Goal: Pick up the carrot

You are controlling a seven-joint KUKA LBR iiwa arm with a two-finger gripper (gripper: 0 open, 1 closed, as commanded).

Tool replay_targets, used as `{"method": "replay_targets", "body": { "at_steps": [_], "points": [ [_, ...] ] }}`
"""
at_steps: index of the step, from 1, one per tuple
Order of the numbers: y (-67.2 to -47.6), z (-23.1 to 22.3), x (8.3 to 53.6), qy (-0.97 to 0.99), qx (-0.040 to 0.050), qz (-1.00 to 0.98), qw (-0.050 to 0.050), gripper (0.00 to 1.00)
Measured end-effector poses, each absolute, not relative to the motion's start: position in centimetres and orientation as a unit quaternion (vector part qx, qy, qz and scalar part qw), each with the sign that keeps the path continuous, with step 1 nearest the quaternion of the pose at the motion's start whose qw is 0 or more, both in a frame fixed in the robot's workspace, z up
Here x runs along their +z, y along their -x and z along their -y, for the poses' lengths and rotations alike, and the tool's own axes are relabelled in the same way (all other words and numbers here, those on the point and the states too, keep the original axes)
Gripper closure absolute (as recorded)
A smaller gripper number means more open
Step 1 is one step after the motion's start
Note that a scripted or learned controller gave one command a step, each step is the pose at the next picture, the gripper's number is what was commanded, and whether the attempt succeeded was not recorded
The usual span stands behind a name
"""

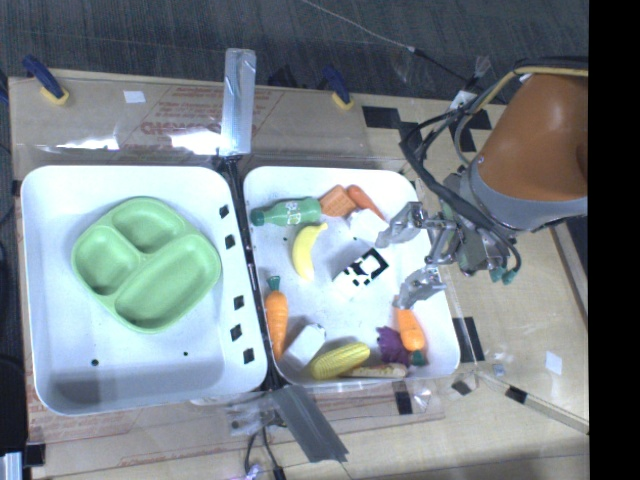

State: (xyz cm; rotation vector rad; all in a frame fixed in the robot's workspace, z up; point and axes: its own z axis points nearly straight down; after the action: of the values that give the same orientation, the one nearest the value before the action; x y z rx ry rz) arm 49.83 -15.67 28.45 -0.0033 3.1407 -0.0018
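Observation:
Two carrots lie in the right bin [300,181]. One carrot [275,315] rests along the left wall, green top pointing away from me. A shorter carrot [410,330] sits at the near right corner, just below the lower fingertip [421,287]. My gripper [412,255] hangs over the right side of this bin, open, its jaws spread wide with only white bin floor between them. The upper fingertip [402,225] is near an orange piece [350,200] at the bin's far side.
The right bin also holds a green bottle [288,213], a banana [305,249], a corn cob [340,358], a purple item [392,345], a white block [305,342] and a black-and-white marker [365,266]. In the left bin lies a green divided plate [147,261].

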Motion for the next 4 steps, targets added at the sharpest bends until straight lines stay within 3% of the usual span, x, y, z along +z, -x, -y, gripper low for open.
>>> {"method": "replay_targets", "body": {
  "at_steps": [1,2,3,4],
  "points": [
    [-49.2,18.8,18.6,-0.001,0.0011,-1.0,-0.003,0.0],
    [-50.0,20.9,11.5,0.034,-0.0042,-0.999,0.012,0.0],
    [-49.1,21.7,10.8,0.161,-0.0106,-0.987,0.013,0.0],
    [-48.7,20.9,10.5,0.168,-0.0014,-0.986,0.004,1.0]
  ]
}}
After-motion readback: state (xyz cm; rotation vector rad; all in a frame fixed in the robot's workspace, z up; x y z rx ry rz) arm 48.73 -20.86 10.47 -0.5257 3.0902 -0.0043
